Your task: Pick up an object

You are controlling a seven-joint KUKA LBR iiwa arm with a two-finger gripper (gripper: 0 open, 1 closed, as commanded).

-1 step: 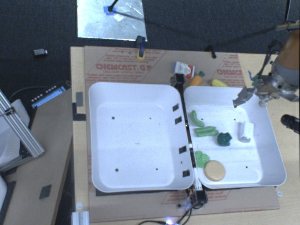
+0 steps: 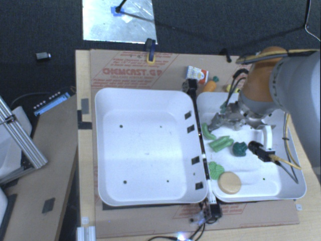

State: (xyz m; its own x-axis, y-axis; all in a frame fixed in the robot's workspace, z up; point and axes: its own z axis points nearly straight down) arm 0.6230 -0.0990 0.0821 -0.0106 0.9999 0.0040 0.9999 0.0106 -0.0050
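Note:
My gripper (image 2: 219,121) hangs low over the upper left part of the right bin (image 2: 288,185), below the grey wrist with the orange band (image 2: 260,82). Just below and left of it lie a curved green piece (image 2: 207,132) and a green pod (image 2: 219,144). A dark teal lump (image 2: 240,148) sits right of the pod. A light green ridged piece (image 2: 216,170) and a tan round disc (image 2: 230,183) lie near the bin's front left corner. Nothing shows held in the gripper.
The left bin (image 2: 100,134) stands beside the right one, with a black-clipped divider (image 2: 198,144) between them. A black part with a yellow cable (image 2: 263,152) hangs from the arm over the right bin. A small box (image 2: 196,74) and an orange item (image 2: 210,86) lie behind the bins.

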